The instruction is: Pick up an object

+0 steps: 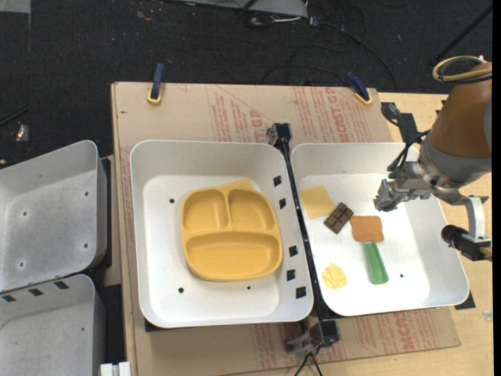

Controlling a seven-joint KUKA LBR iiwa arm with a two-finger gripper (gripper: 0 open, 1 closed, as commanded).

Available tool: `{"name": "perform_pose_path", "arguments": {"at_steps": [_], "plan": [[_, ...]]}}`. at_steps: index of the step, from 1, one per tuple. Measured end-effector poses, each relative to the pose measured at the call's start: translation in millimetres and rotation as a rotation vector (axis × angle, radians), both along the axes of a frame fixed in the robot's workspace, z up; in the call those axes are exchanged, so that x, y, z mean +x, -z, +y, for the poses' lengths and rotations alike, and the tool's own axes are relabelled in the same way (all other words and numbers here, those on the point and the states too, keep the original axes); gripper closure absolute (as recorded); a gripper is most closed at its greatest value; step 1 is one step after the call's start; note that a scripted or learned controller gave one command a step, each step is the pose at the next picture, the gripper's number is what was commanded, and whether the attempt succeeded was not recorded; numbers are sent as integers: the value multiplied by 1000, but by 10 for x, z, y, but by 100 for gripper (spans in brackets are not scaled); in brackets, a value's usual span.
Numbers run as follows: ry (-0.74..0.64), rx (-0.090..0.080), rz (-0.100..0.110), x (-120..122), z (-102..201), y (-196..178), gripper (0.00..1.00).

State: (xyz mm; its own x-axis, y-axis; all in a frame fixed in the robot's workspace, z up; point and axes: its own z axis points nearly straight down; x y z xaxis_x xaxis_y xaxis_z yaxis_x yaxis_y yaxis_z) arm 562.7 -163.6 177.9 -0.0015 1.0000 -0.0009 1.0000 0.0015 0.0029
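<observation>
So we've got a handful of small things sitting in the right bin (pixel 438 280): a pale yellow square (pixel 316 201), a brown chocolate-looking piece (pixel 338 218), an orange-brown slab (pixel 366 228) touching the top of a green stick (pixel 376 263), and a little yellow lump (pixel 334 276) near the front. Our tool (pixel 389 197) hangs just right of the slab, over the bin's floor, and nothing's visibly in it; we can't tell how wide it's open. Over in the left bin (pixel 149 210) sits a yellow divided plate (pixel 232 233). Both bins rest on the table (pixel 203 108).
</observation>
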Motion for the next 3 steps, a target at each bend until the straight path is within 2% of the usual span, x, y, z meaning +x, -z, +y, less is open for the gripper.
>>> {"name": "perform_pose_path", "arguments": {"at_steps": [1, 2, 3], "plan": [[1, -1, -1, -87, -38, -545, 100], [-1, -1, -1, -77, -39, -770, 100], [-4, 1, 4, -108, 479, -622, 100]]}}
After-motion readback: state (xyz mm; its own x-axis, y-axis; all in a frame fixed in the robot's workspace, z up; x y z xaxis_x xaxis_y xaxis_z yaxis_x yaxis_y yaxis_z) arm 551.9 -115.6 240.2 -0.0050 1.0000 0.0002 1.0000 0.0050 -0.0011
